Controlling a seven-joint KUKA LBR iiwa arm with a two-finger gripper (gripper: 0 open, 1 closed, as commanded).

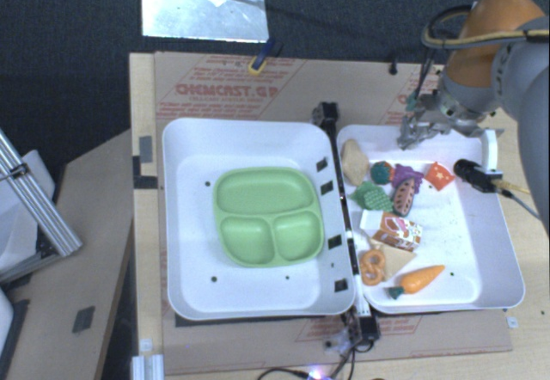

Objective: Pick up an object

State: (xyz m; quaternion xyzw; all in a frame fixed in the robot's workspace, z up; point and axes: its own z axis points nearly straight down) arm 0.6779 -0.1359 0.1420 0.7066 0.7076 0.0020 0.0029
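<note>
At the far edge of the right bin (494,284), the gripper (416,134) hangs low over bare white floor, with nothing between it and the bin that I can make out. Whether the hand is spread or clenched I cannot tell from here; the arm's grey bulk and orange band crowd that corner.

The pickable things lie in a loose cluster toward the left side of that bin, near the divider. A pale potato-like lump (354,162) sits farthest; just right of it are a teal piece (381,172), a purple piece (404,174) and a small red-orange piece (438,175). A green ridged piece (374,197) lies nearer, then a printed little carton (398,232), a pretzel (373,266), and a toy carrot (418,278) nearest of all.

The left bin (185,223) holds a green divided plate (262,215).

Judgement: these look like light, hard plastic play food (smooth, likely slippery, not fragile). The carrot seems the easiest target, lying apart from its neighbours; take it across the thick middle, not the taper, or it may squirt out.
</note>
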